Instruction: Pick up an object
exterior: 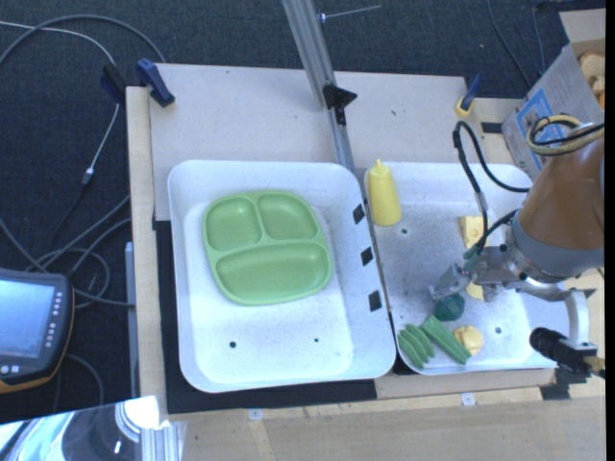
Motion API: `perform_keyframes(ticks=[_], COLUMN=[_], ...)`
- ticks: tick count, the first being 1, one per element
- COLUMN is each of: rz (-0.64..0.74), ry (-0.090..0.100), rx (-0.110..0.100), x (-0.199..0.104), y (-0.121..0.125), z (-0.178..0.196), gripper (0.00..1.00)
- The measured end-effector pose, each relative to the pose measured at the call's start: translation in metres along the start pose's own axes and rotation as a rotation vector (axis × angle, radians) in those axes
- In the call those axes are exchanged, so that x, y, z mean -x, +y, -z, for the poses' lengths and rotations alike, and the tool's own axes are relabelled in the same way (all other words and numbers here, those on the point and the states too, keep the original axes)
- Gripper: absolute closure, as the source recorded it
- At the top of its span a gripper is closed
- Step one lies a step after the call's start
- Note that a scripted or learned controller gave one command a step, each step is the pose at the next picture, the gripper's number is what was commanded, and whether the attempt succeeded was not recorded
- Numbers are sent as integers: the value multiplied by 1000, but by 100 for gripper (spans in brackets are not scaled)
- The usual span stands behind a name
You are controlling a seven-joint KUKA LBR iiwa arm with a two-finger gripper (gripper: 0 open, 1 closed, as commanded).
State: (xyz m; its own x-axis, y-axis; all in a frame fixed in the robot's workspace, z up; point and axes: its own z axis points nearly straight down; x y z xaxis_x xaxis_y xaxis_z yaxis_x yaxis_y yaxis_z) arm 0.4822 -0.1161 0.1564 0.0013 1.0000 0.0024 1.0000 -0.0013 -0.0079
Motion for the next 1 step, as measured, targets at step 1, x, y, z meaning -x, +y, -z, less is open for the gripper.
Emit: perform_keyframes(ticks=[1], rz=[1], ry=[0], rx=[1], x=[8], y=[0], z=[-47], gripper=[0])
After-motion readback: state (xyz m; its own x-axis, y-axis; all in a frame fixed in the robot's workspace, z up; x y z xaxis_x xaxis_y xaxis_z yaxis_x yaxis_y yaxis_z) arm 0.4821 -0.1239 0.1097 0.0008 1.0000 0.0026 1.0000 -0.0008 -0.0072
